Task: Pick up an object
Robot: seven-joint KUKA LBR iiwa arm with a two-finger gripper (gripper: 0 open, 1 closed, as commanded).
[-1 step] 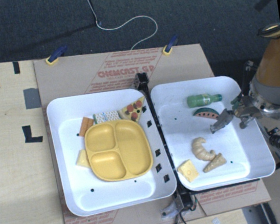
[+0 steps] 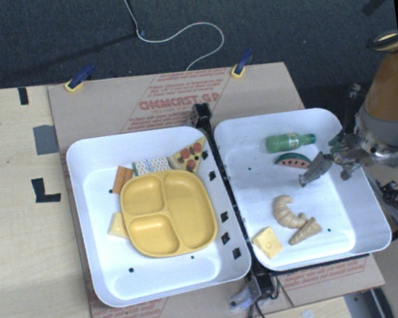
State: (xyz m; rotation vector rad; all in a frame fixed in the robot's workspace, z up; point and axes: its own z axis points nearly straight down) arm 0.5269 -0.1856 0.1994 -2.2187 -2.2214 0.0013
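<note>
The left bin (image 2: 88, 207) carries 1 yellow divided plate (image 2: 168, 212) at its middle, with a brown wedge (image 2: 121, 178) at the plate's 11 o'clock, a pale yellow piece (image 2: 116, 226) tucked at its 9 o'clock, and a pizza slice toy (image 2: 191, 153) at its 1 o'clock near the wall the 2 bins share. In the right bin (image 2: 364, 238), a cheese block (image 2: 267, 243) sits at 7 o'clock, a croissant (image 2: 287, 210) lies near the middle, and a tan cone-shaped piece (image 2: 305, 231) is just beside it at its 5 o'clock; a green bottle (image 2: 289, 141) lies on its side at 12 o'clock with a watermelon slice (image 2: 290, 160) just below it. The gripper (image 2: 326, 164) hangs over this bin's 3 o'clock side, and its fingers (image 2: 313, 170) look spread apart with nothing between them, though the angle makes the width hard to judge. No object is chosen for certain; the watermelon slice, at about 9 o'clock from the fingers, looks the likeliest target. To do this well, I would centre the fingers over the slice, close across its narrow width, and descend straight down so it does not slide. The bottle just beside it at 12 o'clock could be nudged or caught, and the slice is flat, so a shallow grasp may slip off. The desk (image 2: 16, 217) around the bins poses no obstacle.
</note>
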